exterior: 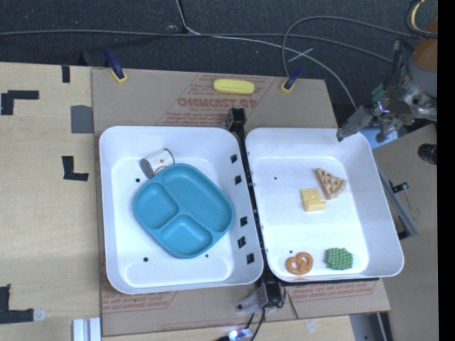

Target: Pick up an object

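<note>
Up at the right bin's point(384, 212) far corner the gripper point(362, 125) hangs clear of everything — whether its jaws are parted or clenched I cannot tell. Candidates lie below, spaced for easy approach — waffle wedge point(330, 182), cheese cube point(312, 199), pretzel point(299, 263), green piece point(339, 258).

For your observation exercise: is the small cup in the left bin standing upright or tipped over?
Tipped over. The cup lies on its side by the blue tray, its dark open mouth facing sideways to the left.
</note>
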